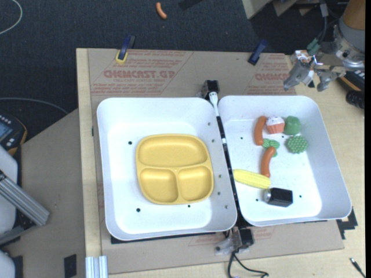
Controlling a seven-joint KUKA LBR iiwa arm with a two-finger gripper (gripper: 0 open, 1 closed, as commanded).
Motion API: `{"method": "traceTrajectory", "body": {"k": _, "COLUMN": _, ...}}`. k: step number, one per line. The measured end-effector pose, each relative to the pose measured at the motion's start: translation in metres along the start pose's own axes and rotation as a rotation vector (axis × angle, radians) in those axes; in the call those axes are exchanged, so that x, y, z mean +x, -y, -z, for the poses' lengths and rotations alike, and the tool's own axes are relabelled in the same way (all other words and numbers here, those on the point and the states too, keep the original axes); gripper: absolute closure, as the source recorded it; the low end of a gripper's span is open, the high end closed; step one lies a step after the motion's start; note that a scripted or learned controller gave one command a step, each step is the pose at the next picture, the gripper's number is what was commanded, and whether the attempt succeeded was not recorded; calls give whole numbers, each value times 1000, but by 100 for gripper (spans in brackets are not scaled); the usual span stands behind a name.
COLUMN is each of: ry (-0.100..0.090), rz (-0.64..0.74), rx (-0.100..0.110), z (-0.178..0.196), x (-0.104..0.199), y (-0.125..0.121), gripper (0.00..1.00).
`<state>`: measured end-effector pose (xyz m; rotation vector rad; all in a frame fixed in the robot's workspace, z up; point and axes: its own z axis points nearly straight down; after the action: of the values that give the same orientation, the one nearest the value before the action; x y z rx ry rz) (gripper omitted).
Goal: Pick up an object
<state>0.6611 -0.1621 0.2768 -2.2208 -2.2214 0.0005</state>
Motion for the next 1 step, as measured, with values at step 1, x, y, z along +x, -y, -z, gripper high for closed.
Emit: {"method": "traceTrajectory", "body": {"k": 1, "ry": -1, "rz": 0, "rx": 7, "z": -64, "x": 2, "y": -2, "gripper": 0}}
